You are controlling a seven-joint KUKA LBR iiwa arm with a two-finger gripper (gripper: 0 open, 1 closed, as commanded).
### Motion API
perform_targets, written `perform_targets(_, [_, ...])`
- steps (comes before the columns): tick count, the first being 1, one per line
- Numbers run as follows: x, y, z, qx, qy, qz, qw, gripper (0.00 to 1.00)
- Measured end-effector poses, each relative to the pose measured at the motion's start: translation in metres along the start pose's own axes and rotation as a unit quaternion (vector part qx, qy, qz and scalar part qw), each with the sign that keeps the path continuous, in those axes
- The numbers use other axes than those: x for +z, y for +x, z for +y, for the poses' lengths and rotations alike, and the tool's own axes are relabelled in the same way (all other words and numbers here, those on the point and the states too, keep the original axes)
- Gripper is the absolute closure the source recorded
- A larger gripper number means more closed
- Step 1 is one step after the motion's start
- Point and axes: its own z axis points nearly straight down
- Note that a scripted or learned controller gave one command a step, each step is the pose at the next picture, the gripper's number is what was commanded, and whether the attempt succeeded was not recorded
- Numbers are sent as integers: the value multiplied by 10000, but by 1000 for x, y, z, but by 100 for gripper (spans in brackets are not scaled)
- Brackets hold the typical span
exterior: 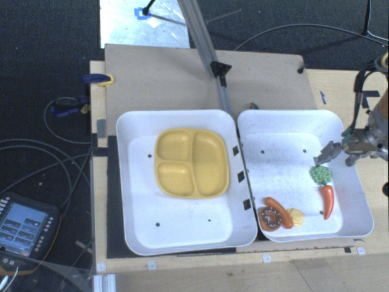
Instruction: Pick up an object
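So the hand (328,154) is hanging low over the right bin (285,132), reaching in from the right edge, and honestly I can't tell from this angle how it's set, it's just too small and blurry. Nothing looks held. Closest thing to grab is the little green broccoli-looking toy (321,174), sitting just below and beside the hand near the bin's right wall. Right under that is an orange carrot (327,201), and my guess is that's the main risk: the two are close together, so a drop that's slightly off could clip the carrot or shove the green one into the wall instead of closing around it. Down in the front corner there's a sausage (278,211), a donut (268,218) and a small yellow piece (296,216) all bunched up touching each other, which would be an awkward grab. The left bin (140,139) has a yellow divided plate (192,163), well apart from everything and not in the way.
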Motion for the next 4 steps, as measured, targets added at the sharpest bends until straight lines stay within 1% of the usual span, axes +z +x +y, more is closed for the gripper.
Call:
perform_targets(1, [0, 0, 0, 13, -3, 0, 10000, 0])
perform_targets(2, [62, -2, -4, 28, 26, 3, 10000, 0])
perform_targets(3, [123, 4, -5, 24, 30, 9, 10000, 0])
perform_targets(4, [143, 4, -5, 24, 12, 0, 10000, 0])
